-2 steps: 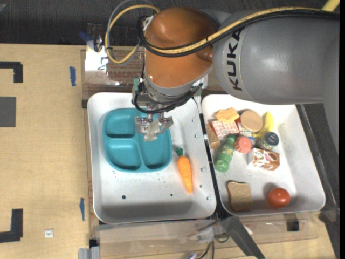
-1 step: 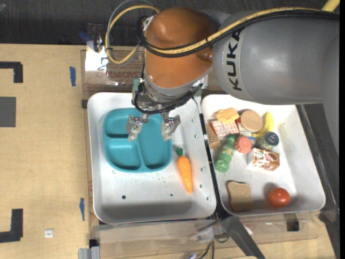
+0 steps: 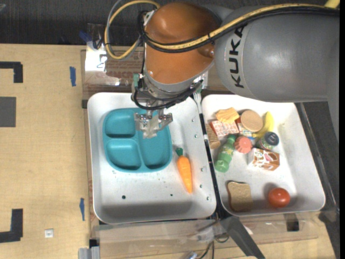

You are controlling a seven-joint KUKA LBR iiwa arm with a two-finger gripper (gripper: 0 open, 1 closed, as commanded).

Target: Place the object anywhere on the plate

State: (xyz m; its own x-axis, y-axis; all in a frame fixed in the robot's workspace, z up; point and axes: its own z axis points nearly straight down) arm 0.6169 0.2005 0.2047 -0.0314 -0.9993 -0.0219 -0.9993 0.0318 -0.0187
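Carrot (image 3: 185, 172) lies on the left bin's (image 3: 108, 198) floor just right of the blue plate (image 3: 129, 150), lower right of the hand (image 3: 152, 124) poised over the plate's upper right compartment; hand's spread cannot be told, wrist hiding it.

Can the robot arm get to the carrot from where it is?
Probably yes. The carrot lies alone on the white bin floor, just right of the blue plate, with nothing on top of it. The end effector hangs over the plate close by.
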